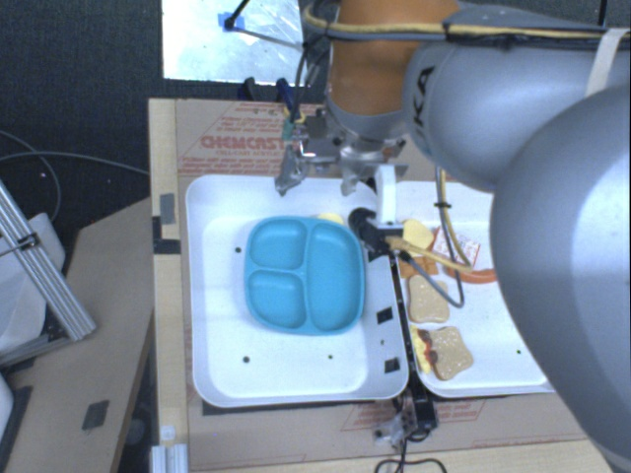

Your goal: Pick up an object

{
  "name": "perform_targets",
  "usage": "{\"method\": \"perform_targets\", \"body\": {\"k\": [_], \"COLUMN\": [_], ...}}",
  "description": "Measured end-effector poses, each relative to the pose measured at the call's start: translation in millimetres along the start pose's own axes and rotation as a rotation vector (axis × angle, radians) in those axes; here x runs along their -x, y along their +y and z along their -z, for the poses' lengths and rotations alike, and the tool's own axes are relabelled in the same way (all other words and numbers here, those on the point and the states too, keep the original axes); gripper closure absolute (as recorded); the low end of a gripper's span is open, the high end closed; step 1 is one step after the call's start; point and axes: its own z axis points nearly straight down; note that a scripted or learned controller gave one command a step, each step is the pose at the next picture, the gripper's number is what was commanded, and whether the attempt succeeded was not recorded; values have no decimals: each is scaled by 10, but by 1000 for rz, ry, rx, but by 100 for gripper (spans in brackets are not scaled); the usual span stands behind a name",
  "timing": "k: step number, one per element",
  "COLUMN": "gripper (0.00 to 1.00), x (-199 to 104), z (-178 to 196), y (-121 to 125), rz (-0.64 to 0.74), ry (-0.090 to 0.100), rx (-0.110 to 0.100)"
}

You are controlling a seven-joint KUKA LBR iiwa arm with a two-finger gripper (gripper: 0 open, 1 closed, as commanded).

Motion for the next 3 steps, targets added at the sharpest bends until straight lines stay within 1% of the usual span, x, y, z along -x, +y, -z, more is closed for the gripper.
{"method": "perform_targets", "body": {"k": [1, 2, 3], "gripper": [0, 100, 100], "x": [-33, -34, -533], "z": [1631, 1648, 719], "y": [375, 364, 426], "rz": [0, 5, 1], "ry": [-1, -5, -5], "rx": [5, -10, -24]}}
